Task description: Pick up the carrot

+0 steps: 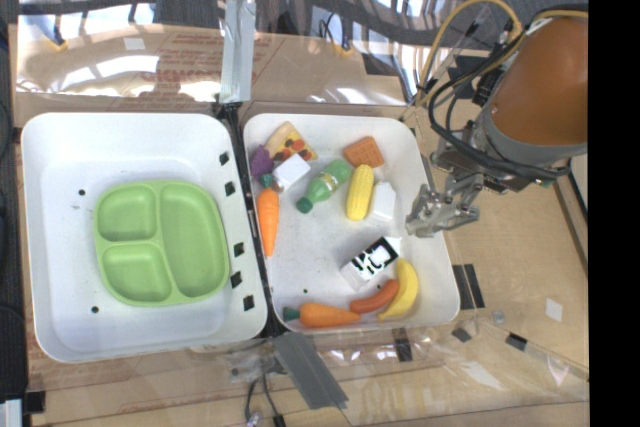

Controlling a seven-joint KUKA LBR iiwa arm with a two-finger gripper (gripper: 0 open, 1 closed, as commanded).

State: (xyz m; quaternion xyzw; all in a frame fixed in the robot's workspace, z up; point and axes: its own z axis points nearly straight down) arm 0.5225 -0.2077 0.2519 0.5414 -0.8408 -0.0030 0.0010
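Observation:
Two orange carrot-like pieces lie in the right bin (425,145). One carrot (268,220) lies lengthwise against the bin's left wall. The other carrot (325,316), with a green end, rests along the front wall. My gripper (440,213) hangs over the bin's right rim, well to the right of both and touching neither. Nothing is seen in its grasp.
The right bin also holds a corn cob (359,192), green bottle (322,187), banana (403,290), red chili (375,300), black-and-white box (370,260), orange cracker (364,152), pizza slice (288,141) and white blocks. A green divided plate (160,242) sits in the left bin (60,155).

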